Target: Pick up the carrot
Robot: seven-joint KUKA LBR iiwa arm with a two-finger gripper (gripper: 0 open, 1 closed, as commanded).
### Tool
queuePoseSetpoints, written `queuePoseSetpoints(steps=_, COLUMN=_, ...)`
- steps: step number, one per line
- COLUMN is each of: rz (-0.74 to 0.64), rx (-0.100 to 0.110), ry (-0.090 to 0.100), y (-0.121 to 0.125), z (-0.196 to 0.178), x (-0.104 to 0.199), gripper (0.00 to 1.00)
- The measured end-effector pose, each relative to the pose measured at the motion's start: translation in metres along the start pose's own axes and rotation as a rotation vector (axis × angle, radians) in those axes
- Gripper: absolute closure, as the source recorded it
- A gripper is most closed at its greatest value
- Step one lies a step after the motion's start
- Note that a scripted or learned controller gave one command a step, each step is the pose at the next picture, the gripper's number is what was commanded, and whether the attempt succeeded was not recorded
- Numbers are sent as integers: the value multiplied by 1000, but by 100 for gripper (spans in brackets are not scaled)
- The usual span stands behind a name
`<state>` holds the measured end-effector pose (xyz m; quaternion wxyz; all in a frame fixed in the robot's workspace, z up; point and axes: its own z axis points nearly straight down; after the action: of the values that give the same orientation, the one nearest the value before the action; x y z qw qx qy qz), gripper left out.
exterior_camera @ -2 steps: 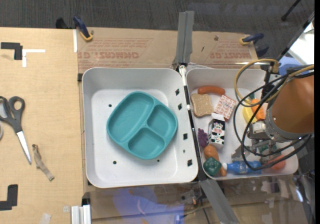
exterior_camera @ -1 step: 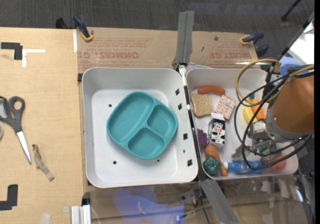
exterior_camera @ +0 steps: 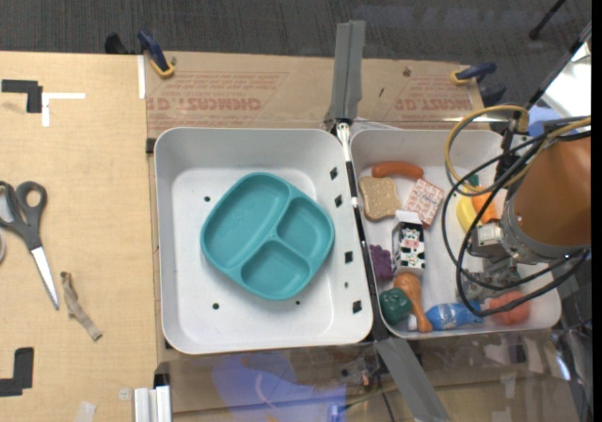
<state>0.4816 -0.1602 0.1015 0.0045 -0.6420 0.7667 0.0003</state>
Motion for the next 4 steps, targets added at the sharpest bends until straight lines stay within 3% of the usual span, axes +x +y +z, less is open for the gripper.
queuePoseSetpoints(steps=1, rz=-2, rx=-3, ry=3, y=7, z=-117, x=-27, gripper=100)
queuePoseSetpoints(steps=2, rz=-108, rx=-4, ry=3, y=-19, z=-264, x=-3, gripper=100)
queuePoseSetpoints(steps=3, rz=-267, rx=-4, ry=1, y=-92, z=-331, x=44, gripper=100)
queuePoseSetpoints(steps=4, rz=-543, rx=-8, ry=-1, y=-18, z=-262, x=43, gripper=100)
